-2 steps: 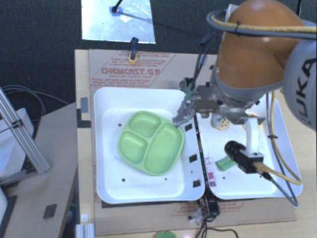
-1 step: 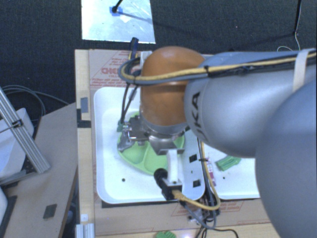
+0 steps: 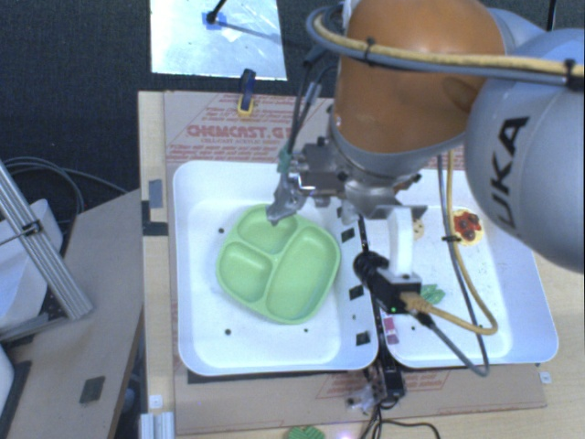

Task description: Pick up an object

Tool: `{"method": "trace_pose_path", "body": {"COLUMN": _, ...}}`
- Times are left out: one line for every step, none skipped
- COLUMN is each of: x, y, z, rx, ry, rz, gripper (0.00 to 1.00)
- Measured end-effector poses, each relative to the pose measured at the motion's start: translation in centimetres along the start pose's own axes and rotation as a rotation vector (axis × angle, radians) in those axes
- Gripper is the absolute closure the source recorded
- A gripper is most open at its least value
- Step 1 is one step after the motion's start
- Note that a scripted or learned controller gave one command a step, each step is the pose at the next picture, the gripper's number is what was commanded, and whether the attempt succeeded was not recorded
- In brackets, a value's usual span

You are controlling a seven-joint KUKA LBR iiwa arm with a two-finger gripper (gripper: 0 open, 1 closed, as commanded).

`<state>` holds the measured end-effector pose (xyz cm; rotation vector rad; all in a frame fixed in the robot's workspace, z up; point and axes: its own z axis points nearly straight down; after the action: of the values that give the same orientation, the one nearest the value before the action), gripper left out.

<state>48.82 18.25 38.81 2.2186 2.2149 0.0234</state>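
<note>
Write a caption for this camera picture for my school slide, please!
Robot gripper reaches down to the rim of a green divided plate in the left white bin.

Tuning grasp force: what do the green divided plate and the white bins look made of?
Green divided plate: looks like moulded plastic, smooth with a soft sheen; uniform colour, rounded compartment ridges. Could be melamine; can't tell.

White bins, left and right: likely thin formed plastic, matte to semi-gloss; rounded corners, shallow raised rims.

The hand is at the plate's upper edge.
</note>
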Motion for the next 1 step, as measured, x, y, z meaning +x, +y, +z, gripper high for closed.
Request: {"method": "trace_pose_path", "body": {"x": 1.72, "y": -0.52, "z": 12.18, "rx": 0.025, "ry": -0.009, "rz": -0.003, "gripper": 0.00}}
